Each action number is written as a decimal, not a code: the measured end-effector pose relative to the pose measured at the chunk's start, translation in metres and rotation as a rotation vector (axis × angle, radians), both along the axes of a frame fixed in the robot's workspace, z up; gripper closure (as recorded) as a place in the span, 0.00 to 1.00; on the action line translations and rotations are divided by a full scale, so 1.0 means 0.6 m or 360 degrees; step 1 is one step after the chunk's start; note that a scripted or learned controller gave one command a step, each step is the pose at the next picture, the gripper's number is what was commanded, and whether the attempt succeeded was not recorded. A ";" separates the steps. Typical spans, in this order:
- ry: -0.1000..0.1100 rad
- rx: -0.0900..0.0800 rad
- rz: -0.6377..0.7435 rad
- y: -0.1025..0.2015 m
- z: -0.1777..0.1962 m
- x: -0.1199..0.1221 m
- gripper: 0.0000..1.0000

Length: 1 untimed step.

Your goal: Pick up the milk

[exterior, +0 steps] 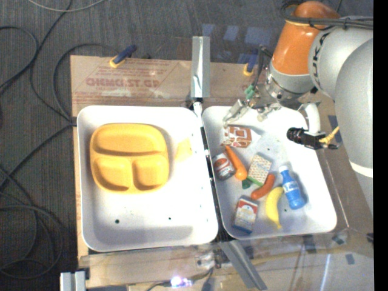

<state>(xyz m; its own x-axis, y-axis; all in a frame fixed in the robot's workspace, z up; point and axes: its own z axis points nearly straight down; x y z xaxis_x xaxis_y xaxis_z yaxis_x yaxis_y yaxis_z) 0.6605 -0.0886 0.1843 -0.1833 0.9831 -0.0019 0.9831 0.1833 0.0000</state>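
Milk (245, 214), a small carton, is seen lying at the near edge of the right bin (327, 220), beside a banana (274, 207); the gripper (237, 112) is held above the far corner, its state cannot be told

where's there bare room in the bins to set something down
Left bin: a bare strip along the front, below the yellow tray, and a narrower one on its right. Right bin: crowded through the middle; bare patch at the back right, beside the gripper.

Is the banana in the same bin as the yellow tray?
No, the banana lies in the right bin, while the yellow tray sits in the left bin.
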 end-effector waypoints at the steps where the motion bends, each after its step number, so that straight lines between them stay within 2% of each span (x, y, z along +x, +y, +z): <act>1: 0.0000 0.0004 0.0220 -0.052 -0.128 -0.044 0.00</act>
<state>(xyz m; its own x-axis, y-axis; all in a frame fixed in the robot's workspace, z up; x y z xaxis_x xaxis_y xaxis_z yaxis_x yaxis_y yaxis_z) 0.6340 -0.1201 0.1076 -0.3170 0.9484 0.0005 0.9484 0.3170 0.0005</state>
